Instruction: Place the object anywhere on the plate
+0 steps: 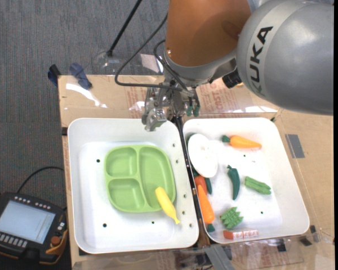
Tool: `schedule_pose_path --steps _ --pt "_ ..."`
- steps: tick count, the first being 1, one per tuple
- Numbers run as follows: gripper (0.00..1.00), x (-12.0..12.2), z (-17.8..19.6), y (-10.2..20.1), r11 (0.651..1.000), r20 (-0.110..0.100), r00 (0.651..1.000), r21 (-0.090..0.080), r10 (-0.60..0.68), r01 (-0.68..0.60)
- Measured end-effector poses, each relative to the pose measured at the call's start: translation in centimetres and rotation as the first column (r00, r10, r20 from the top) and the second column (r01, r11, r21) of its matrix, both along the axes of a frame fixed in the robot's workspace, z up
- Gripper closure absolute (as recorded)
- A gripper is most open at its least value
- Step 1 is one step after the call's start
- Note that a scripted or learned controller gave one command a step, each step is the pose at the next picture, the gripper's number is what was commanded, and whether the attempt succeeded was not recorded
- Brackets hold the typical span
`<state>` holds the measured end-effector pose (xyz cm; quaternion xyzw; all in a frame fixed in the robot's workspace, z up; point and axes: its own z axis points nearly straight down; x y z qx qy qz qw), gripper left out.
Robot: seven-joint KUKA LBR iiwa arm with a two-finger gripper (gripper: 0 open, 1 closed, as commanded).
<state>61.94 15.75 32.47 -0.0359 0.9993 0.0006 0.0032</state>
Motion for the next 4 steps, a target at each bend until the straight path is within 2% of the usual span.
schedule_pose_path --steps 1,2,3,4 --pt "1.00 -2.1 -10.0 -6.4 0.990 -0.015 0.990 -0.001 0.139 -0.139" --pt "1.00 -6.0 -2.7 -11.7 0.887 -0.002 0.887 -0.002 0.462 -0.462" --pt "1.00 -2.5 -12.3 -10.3 0.808 -0.012 0.808 0.005 0.589 -0.589" --pt "1.00 1.1 -13.9 -8.2 0.537 -0.004 0.537 0.002 0.843 -0.843"
